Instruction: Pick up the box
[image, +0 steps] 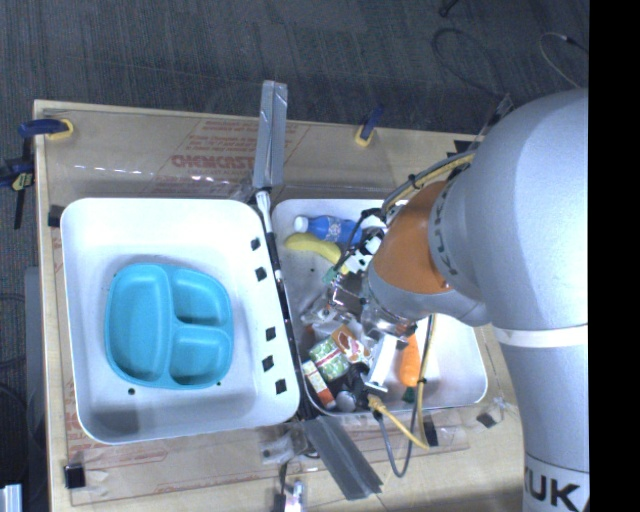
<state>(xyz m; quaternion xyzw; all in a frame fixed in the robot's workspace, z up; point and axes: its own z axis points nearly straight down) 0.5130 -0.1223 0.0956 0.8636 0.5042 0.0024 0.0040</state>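
**A:** Where's the gripper (352, 338)?

**B:** Low in the right bin (468, 372), under the orange band (412, 255) of the arm (520, 220). Whether it is wide, narrow or holding something, I cannot tell; the wrist covers it.

**A:** And the box (327, 362)?

**B:** Just below and left of the gripper, near the bin's left wall. It's green and white, lying tilted, apparently free of the gripper.

**A:** What crowds it?

**B:** A red and white packet (352, 345) touches its upper right side. An orange carrot (409, 364) lies to the right, past a white piece of the tool. A yellow cable (400, 425) curls over the bin's near rim.

**A:** Further off?

**B:** A banana (311, 248) and a blue bottle (330, 227) sit at the far end of the same bin. The left bin (90, 225) holds a blue divided tray (170, 325), well apart from everything else.
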